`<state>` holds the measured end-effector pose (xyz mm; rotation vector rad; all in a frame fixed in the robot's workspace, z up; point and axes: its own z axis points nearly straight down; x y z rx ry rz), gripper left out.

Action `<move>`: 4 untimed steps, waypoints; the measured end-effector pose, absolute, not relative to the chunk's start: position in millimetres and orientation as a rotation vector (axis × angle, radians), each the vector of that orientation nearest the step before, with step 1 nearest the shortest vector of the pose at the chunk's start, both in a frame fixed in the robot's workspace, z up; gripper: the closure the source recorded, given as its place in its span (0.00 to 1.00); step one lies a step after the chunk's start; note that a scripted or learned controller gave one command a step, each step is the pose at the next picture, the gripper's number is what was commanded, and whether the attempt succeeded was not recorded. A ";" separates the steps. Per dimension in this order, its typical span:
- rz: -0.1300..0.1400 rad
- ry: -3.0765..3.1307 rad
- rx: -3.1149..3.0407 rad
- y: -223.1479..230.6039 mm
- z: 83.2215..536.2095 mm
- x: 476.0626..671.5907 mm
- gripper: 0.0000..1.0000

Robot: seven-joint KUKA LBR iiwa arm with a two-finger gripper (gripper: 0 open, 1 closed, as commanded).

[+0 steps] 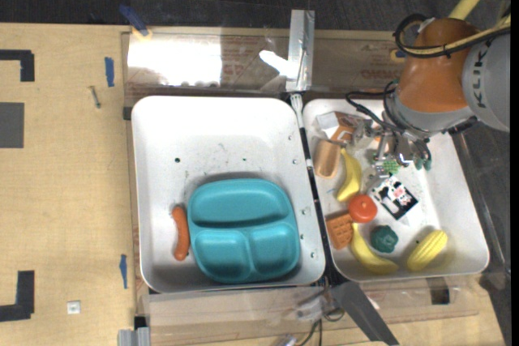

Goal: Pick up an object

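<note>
Pale wood covers the table, and two shallow white bins sit side by side on it. From the right, the grey arm reaches in over the right bin, its orange band bulging above the wrist, which points down toward the bin's upper half. The gripper hangs among loose cables above the clutter; whether it is parted or closed cannot be told, and nothing can be seen clamped in it.

Just to the gripper's left lies a small banana, its long axis running top to bottom with a slight curve. Further left, a tan cylinder stands nearly parallel to it. Directly below the gripper rests a black-and-white card, turned diamond-wise, touching an orange-red round piece. Below that sits a green round piece against a second, larger banana, which curves along the bin's lower edge. A yellow ridged piece lies below and right of the gripper, angled diagonally.

Well to the gripper's left, the left bin holds a teal divided tray and an orange sausage shape lying top to bottom beside it.
</note>
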<state>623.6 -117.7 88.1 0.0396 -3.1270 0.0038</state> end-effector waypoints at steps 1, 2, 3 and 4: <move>0.000 -3.148 -0.099 -99.1 88.2 582.2 0.00; -0.001 -3.129 -0.373 -104.7 88.8 550.0 0.00; -0.001 -3.020 -0.896 -109.4 88.1 592.4 0.00; 0.027 -2.934 -0.862 -112.7 89.9 637.8 0.00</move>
